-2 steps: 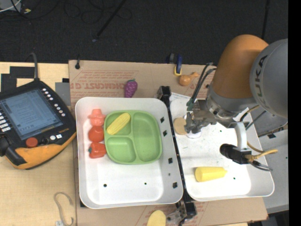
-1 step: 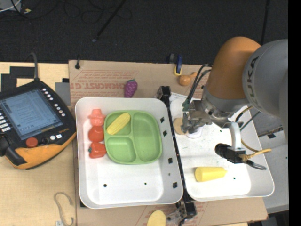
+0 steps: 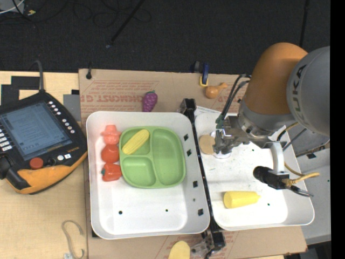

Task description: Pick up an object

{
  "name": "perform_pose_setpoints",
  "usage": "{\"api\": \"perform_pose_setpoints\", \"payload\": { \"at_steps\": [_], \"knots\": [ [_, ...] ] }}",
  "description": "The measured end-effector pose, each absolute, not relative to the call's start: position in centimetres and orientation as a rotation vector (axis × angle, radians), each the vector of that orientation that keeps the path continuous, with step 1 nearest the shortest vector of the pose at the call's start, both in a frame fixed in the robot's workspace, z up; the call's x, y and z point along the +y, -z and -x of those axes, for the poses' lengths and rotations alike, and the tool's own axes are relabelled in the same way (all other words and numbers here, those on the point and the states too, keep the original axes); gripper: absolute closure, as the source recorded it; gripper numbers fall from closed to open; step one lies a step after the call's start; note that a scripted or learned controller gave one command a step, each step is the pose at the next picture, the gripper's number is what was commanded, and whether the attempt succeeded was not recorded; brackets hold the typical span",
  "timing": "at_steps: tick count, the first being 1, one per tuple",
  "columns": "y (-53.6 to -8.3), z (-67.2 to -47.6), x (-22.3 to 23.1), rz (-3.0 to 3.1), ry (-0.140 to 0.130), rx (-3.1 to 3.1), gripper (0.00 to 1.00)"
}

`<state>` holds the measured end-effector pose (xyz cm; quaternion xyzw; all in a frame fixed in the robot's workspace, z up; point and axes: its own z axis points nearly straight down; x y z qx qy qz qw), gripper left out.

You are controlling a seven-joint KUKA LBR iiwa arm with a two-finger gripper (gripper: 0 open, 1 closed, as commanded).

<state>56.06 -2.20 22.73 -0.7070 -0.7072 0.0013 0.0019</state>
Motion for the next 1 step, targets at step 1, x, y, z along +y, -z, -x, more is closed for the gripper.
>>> {"api": "perform_pose_setpoints", "payload": {
  "at_steps": [1],
  "knots": [
    [-22.84,-56.83,-2.21,2.220,-0.001,-2.221,1.00]
  ]
}}
